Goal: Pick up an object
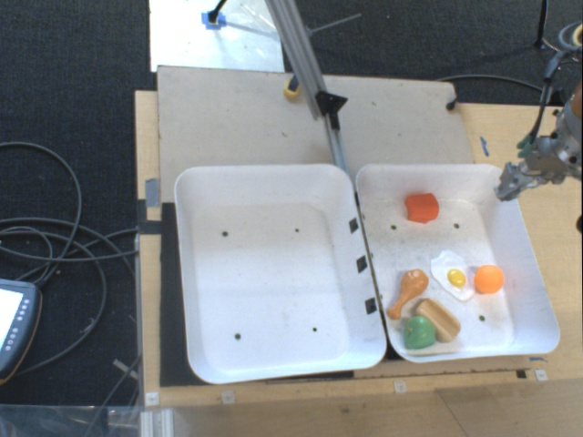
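The right bin (524, 244) holds several toy foods. A red-orange block (422, 208) lies toward its far side. Nearer the front are a fried egg (453, 276), an orange ball (489, 279), a chicken drumstick (407, 293), a hot dog bun (439, 320) and a green round piece (419, 333). My gripper (510, 184) hangs at the bin's far right corner, over the rim, well right of the red-orange block. Nothing shows between its fingers.
The left bin (196, 244) sits beside the right one, with black clips along the shared wall. A slanted metal pole (301, 53) crosses above the bench at the back. Cables and a handheld pendant (14, 321) lie on the floor at left.
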Tool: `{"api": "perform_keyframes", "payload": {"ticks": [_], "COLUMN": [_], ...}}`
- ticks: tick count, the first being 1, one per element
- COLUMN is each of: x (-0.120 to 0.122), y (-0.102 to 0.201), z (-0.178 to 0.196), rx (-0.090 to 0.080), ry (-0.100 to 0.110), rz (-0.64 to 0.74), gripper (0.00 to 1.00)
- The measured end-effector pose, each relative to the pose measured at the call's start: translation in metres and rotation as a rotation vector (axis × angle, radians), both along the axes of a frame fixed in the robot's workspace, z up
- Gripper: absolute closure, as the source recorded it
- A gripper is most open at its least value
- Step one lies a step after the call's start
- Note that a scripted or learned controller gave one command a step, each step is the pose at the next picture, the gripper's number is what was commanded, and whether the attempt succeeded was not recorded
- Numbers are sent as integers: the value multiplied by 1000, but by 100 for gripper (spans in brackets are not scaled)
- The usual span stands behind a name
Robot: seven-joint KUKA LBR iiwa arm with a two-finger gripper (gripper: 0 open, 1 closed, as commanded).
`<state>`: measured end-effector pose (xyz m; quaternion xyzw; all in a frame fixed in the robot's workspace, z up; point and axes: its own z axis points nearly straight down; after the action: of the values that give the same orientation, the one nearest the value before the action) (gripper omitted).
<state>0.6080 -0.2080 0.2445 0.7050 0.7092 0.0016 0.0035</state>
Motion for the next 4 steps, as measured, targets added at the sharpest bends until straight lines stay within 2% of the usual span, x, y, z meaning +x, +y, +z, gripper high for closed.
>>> {"api": "perform_keyframes", "payload": {"ticks": [1,3,4], "x": [-9,2,-5], "y": [52,148,191], "z": [-9,-16,-19], "rx": [4,5,5], "ry": [7,6,8], "rz": [4,4,4], "gripper": [100,100,100]}}
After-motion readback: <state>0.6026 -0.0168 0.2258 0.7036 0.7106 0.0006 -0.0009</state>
